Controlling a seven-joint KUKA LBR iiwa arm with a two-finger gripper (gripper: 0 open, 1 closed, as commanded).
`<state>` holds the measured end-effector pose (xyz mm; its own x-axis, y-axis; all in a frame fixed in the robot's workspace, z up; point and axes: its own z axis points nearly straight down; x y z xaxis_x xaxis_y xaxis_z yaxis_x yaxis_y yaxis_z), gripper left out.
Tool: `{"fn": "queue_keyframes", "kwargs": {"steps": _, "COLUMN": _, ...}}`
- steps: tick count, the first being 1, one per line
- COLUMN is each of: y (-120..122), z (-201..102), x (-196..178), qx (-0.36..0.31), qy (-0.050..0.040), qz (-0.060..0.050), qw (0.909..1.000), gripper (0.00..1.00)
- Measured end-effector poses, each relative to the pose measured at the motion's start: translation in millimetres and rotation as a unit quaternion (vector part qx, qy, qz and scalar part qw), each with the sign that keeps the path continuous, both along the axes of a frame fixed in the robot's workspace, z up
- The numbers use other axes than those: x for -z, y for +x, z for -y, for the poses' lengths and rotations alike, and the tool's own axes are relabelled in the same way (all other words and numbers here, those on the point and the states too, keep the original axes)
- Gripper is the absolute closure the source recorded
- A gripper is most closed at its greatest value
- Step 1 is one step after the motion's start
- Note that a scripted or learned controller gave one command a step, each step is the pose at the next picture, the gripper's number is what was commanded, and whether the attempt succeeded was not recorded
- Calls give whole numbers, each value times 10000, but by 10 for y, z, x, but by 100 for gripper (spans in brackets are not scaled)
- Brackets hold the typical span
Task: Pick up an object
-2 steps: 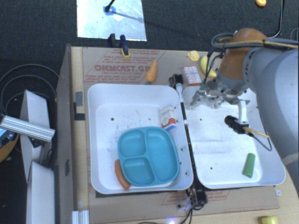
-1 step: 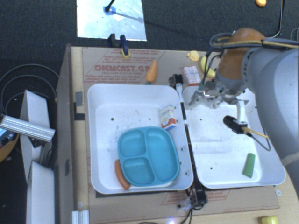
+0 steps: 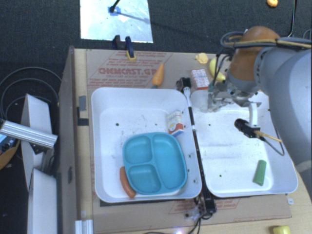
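Observation:
My gripper hangs low over the far left corner of the right bin. Nothing can be made out in its grasp. A green cylinder lies near that bin's front right corner, well away from the gripper. The left bin holds a blue divided plate and an orange sausage at the plate's front left edge. A small white and red packet lies just behind the plate, near the divider between the bins.
Behind the bins, on the cardboard, lie an orange carrot, a small printed box, a yellow scrap and a yellow fruit. My grey arm covers the right bin's far right side.

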<state>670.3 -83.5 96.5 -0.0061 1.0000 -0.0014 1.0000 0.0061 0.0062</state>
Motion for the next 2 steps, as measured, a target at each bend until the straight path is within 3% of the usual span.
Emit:
{"fn": "queue_keyframes", "kwargs": {"steps": 1, "y": -484, "z": -126, "x": -938, "qx": 25, "qy": 7, "qz": 5, "qw": 10000, "gripper": 100}}
{"fn": "queue_keyframes", "kwargs": {"steps": 2, "y": -476, "z": -122, "x": -885, "qx": 25, "qy": 6, "qz": -17, "qw": 10000, "gripper": 0}}
